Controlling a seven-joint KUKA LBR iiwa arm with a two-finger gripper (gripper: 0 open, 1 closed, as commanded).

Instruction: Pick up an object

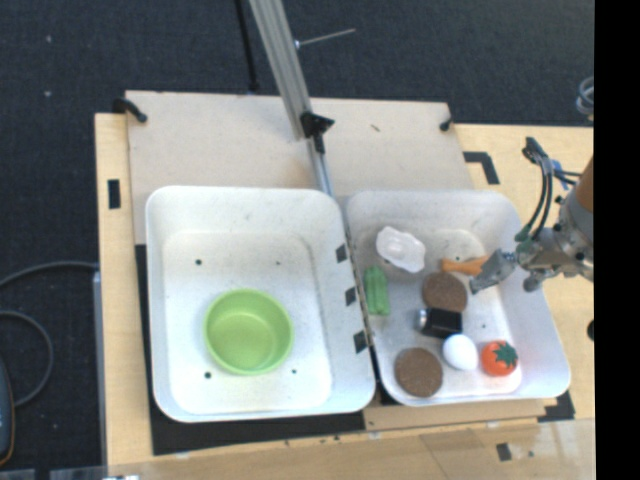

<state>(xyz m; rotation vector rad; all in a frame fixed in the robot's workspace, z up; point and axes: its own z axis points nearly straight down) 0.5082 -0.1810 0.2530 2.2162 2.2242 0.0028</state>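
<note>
My gripper [508, 273] hangs over the right side of the right bin [545, 353], its two grey fingers spread open and nothing between them. Just left of its left finger [484, 272] lies a small orange piece [461, 265]. Below that sit a brown disc [444, 292] and a black object [439, 320]. A white ball [460, 352], a red fruit with a green top [500, 358] and a second brown disc [418, 371] lie near the bin's front. Further left are a white crumpled item [401, 249] and a green block [376, 291].
The left bin [180, 218] holds a green bowl [248, 331]. A metal pole [285, 58] slants down from the top to the gap between the bins. The arm's wrist and cables [565, 228] stand at the right edge of the bench.
</note>
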